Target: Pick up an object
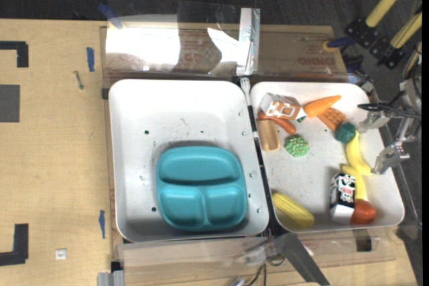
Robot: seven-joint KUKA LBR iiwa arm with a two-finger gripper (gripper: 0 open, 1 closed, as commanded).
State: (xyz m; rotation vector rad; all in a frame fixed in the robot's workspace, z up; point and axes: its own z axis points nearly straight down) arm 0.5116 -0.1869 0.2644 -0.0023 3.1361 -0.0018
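Observation:
The right bin point(322, 228) holds several toy foods: an orange carrot point(322, 104), a small orange-and-white carton point(283, 107), a tan sausage point(268, 135), a green knobbly ball point(296, 145), a teal piece point(346, 133), a yellow banana point(355, 159), a cow-patterned carton point(344, 189), a red tomato point(363, 211) and a corn cob point(292, 208). My gripper point(379, 143) hangs over the right rim of this bin, just right of the banana. Its two metal fingers stand apart, open, with nothing between them.
A teal divided plate point(200, 187) lies in the left bin point(134, 117). Clear plastic sheeting and cardboard point(201, 50) stand behind both bins. Yellow bars and black clamps point(382, 10) sit at the upper right.

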